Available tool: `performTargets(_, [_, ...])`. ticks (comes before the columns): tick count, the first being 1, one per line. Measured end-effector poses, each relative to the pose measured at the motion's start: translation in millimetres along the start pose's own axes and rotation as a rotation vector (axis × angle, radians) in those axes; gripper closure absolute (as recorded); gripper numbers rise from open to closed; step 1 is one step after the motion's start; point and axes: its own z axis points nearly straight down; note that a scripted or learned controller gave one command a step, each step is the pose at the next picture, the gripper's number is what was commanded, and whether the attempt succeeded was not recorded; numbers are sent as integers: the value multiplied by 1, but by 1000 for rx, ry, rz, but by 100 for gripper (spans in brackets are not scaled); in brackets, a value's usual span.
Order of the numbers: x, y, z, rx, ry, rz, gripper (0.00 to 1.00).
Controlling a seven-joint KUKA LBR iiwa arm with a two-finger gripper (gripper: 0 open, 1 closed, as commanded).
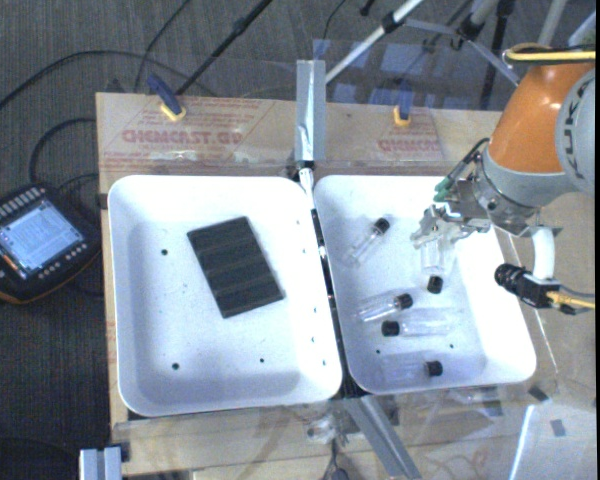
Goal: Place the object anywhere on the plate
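Observation:
A dark ribbed rectangular plate (235, 266) lies slanted in the left white bin (140, 368). Several clear vials with black caps lie in the right white bin (500, 353): one at the upper left (366, 240), two near the middle (384, 309) (420, 323), one at the front (412, 371). My gripper (435, 233) hangs over the upper right part of the right bin. Another vial (434, 268), black cap toward the front, sits directly below it; whether it is gripped is unclear.
The divider between the bins (320, 268) separates the plate from the vials. A black-and-yellow fitting (525, 283) juts out at the right bin's right rim. A handheld control pendant (30, 240) rests left of the bench.

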Motion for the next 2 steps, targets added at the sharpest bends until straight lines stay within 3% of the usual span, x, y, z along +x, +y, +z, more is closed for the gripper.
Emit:
performTargets(1, [50,33,12,0,-2,-191,100])
performTargets(2, [135,19,1,1,-2,-414,100])
